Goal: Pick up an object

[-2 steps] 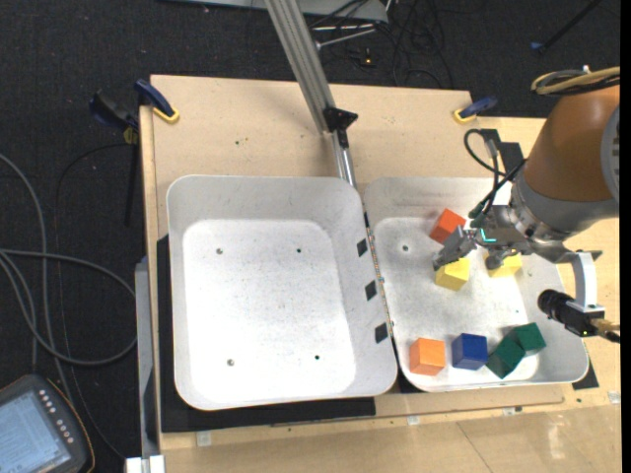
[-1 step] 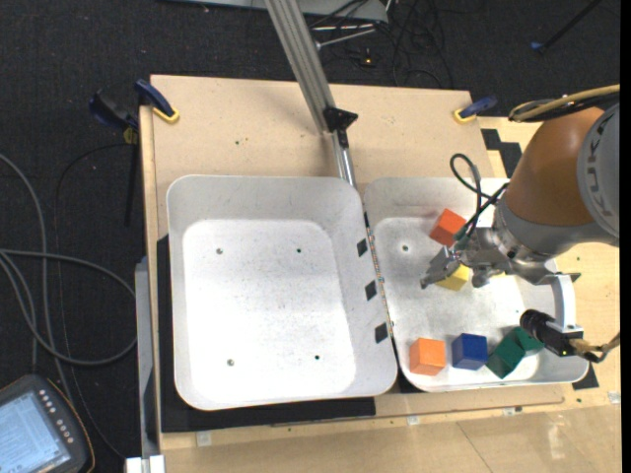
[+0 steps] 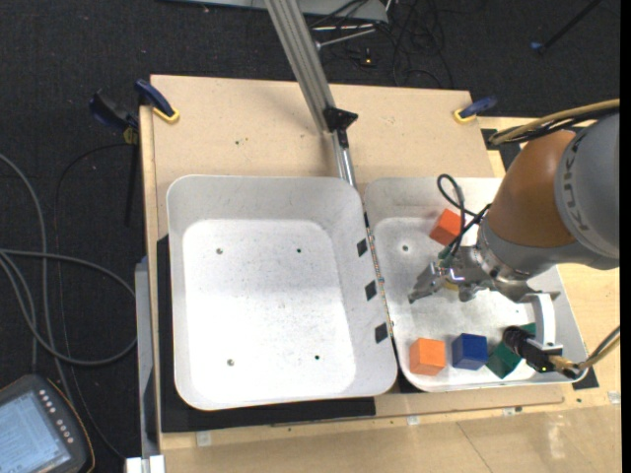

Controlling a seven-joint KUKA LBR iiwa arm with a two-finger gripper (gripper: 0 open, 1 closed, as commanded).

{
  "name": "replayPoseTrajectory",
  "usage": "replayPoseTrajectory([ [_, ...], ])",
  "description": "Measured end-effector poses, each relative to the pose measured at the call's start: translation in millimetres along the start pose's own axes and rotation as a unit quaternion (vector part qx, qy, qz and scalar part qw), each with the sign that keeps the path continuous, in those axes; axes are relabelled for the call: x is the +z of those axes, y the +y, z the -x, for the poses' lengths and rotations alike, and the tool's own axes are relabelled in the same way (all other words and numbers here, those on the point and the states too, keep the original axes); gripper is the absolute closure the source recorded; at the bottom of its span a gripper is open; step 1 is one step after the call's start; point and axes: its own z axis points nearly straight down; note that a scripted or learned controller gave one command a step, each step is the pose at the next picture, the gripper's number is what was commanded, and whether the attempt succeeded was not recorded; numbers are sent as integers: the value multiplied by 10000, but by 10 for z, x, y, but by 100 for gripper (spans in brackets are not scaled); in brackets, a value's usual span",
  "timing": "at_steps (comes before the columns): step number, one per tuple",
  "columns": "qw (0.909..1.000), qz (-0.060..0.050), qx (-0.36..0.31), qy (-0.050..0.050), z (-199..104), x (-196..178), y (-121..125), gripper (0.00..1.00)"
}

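Looking down from the one camera. Hanging low in the right bin [image 3: 394, 215], right of the frame's middle: the claw [image 3: 434, 282], over bare white floor, gripping nothing; open or closed, cannot tell. Sitting near the bin's lower edge: an orange block [image 3: 427, 355], a blue block [image 3: 470, 351], a green block [image 3: 505, 361]. Probably light, stiff, not breakable. Best taking the orange block by its flat sides.

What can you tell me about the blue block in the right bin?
The blue block is a small cube, plain and matte, maybe wood or foam. It rests flat on the right bin's floor near the front rim, between an orange block and a green block. It looks close to the green one; contact is unclear. The end effector hovers apart from it.
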Motion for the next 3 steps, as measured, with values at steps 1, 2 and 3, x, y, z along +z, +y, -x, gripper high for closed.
replayPoseTrajectory([
  [1,10000,22,0,-6,-3,265,1,0],
  [2,10000,41,0,-8,-2,152,10,100],
  [3,10000,60,-12,-14,-18,-273,25,100],
])
